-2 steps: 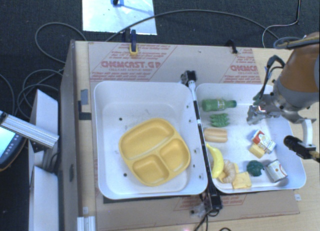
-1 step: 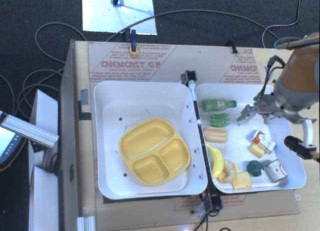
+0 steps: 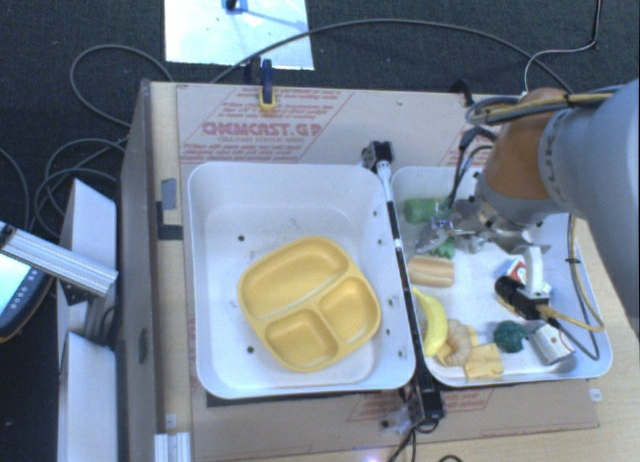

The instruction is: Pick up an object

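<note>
The right bin point(image 3: 590, 350) holds several toy foods. A green piece point(image 3: 421, 210) lies at its far left, with a tan bun point(image 3: 431, 270) just in front of it. Nearer the front lie a yellow banana point(image 3: 434, 318), a pale pastry point(image 3: 457, 343), a yellow cheese slice point(image 3: 485, 362) and a dark green broccoli point(image 3: 509, 336). My gripper point(image 3: 446, 233) is down in the right bin's far left part, between the green piece and the bun. A small green bit point(image 3: 444, 248) shows right under it. I see nothing clearly held.
The left bin point(image 3: 215, 200) carries a yellow divided plate point(image 3: 308, 302). A white and red item point(image 3: 527, 270) and a silver cylinder point(image 3: 551, 343) lie at the right bin's right side. The arm point(image 3: 560, 165) covers that bin's far right corner.
</note>
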Motion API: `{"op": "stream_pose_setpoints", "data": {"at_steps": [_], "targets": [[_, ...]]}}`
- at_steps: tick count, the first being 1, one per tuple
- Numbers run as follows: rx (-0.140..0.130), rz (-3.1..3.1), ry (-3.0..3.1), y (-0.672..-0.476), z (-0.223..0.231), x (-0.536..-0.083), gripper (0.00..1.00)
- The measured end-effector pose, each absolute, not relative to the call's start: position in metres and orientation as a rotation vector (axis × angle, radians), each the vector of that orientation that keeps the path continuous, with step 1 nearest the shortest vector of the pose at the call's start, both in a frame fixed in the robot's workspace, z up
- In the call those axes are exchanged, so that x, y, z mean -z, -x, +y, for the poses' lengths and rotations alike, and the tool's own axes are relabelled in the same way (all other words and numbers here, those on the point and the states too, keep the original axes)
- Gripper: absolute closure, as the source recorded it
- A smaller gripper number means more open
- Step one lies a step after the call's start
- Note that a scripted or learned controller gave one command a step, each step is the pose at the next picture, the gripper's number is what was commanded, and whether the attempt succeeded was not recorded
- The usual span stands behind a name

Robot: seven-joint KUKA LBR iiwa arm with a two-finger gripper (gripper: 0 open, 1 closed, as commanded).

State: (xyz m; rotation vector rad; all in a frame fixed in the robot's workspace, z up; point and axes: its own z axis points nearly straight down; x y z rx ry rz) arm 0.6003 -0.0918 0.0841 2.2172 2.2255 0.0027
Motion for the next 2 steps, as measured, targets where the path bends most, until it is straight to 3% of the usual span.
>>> {"op": "stream_pose_setpoints", "data": {"at_steps": [1, 2], "targets": [[-0.002, 2.226, -2.215, -0.601, -0.093, -0.095, 1.00], [-0.006, 2.224, -2.215, -0.552, -0.051, -0.203, 1.00]]}}
